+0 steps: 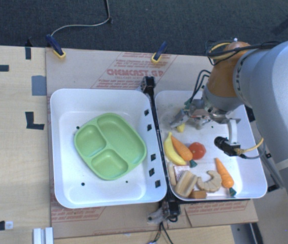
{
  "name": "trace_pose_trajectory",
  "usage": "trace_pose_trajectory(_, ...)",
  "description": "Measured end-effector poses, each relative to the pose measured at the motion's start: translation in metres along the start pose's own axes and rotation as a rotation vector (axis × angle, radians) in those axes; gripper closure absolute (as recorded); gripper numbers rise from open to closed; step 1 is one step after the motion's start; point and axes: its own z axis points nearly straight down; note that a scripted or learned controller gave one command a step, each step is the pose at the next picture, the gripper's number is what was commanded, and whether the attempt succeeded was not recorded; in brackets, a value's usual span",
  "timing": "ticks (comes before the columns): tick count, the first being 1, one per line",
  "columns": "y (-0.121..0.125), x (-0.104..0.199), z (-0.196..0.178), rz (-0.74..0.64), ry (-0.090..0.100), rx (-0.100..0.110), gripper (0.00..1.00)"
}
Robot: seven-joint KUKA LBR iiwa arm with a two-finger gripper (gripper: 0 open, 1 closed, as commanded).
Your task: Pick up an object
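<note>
Lighting: bright, even, overhead. Shadows: faint. Glare: mild on the shallow white plastic bins (62,136). Focus: slightly soft throughout.

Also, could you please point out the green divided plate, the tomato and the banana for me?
green divided plate (109,145): camera view, on the ridge between its compartments.
tomato (198,149): camera view, middle of its red top.
banana (169,150): camera view, mid-length of its yellow curve.
</note>
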Motion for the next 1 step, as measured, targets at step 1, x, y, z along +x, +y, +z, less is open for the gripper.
trace_pose_trajectory(1,-0.0001,-0.001,-0.0095,0.0,-0.003,-0.001,1.0)
